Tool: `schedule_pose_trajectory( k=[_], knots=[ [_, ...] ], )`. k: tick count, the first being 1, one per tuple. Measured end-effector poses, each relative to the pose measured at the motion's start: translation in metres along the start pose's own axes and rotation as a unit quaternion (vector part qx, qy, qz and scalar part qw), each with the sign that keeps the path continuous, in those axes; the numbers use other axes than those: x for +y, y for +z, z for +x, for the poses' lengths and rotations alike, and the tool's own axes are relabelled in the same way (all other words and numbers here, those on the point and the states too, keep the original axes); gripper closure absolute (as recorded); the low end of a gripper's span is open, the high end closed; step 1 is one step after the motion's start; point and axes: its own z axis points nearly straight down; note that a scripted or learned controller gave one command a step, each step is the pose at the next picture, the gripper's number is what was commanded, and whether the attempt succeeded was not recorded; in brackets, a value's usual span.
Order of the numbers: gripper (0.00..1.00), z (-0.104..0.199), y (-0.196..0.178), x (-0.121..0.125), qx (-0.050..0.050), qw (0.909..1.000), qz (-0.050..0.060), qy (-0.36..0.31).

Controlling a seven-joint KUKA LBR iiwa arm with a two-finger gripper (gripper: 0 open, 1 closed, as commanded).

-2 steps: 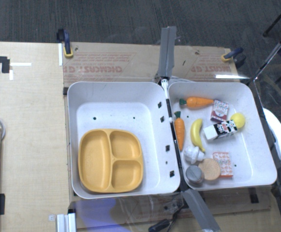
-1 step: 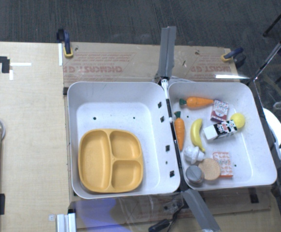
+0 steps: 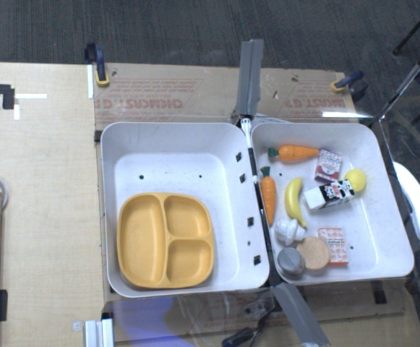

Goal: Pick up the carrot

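There are two carrots in the right bin [image 3: 377, 226], so I must choose. One carrot [image 3: 298, 152] lies crosswise near the far wall, its green top toward the divider between the bins and its tip toward a red-and-white packet [image 3: 328, 166]. The other carrot [image 3: 268, 196] lies lengthwise just beside the left wall, green top at the far end. A banana [image 3: 293, 201] runs alongside it, close but apart.

I cannot tell how wide my pincer stands, nor whether it has hold of anything. My arm comes in from the right, so both carrots lie across the bin from it, on its left half; the milk carton [image 3: 329, 194] and lemon [image 3: 355, 180] sit between.

I judge the far carrot the easier. It has bare floor on its near side and a little room behind, so closing across its short width should clear the wall (the packet at its tip is the only near neighbour). The wall-side carrot leaves hardly any room on the wall side and little more toward the banana; a white lumpy thing [image 3: 288, 229] crowds its tip. The left bin [image 3: 173, 165] holds a yellow divided plate [image 3: 120, 241], well apart from all this.
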Motion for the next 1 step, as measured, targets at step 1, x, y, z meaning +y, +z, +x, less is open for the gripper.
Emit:
schedule_pose_trajectory(
  k=[1],
  knots=[
    [0.00,0.0000,0.0000,0.0000,0.000,1.0000,0.000,0.000]
  ],
)
